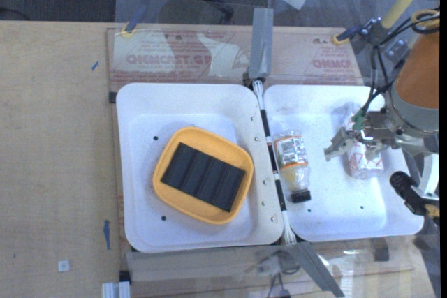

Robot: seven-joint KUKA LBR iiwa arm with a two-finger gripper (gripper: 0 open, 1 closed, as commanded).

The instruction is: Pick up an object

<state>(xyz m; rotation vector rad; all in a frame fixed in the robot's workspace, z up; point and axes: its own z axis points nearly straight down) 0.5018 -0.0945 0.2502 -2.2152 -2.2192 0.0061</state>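
Tool [343, 143] over right bin [328, 220]; bottle [292, 162] lies near divider.

The arm [419, 80] is cut off by the right edge, and the gripper [349, 139] partly hides a crumpled wrapper [364, 162].

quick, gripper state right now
gripper: over the right bin, fingers spread open, nothing between them; a crumpled clear wrapper lies just beside it.
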